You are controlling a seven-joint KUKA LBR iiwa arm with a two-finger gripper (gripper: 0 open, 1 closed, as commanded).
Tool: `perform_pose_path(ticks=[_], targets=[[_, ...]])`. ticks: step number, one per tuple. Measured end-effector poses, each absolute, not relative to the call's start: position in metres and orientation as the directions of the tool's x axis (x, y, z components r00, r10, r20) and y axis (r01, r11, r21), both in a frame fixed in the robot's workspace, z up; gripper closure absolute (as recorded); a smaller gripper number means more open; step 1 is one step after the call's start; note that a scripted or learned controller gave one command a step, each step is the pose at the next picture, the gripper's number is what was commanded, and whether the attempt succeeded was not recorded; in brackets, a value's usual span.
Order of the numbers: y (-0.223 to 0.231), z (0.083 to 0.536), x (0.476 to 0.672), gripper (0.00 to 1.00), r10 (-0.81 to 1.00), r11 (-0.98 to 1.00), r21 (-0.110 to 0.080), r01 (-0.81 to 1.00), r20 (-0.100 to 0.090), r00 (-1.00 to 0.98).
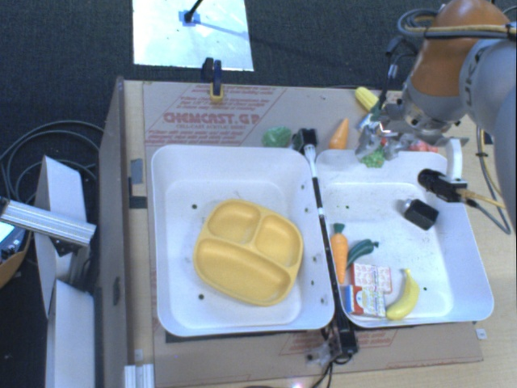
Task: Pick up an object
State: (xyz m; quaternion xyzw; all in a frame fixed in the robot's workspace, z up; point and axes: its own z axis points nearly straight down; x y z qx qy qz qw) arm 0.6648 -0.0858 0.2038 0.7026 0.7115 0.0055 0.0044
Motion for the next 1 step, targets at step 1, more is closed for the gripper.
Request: perform_pose_path(ticks=[1], targets=[[-0.0410, 0.2178, 0.6168, 1.00, 1.000, 0.008, 0.001, 1.000, 0.002, -0.008]])
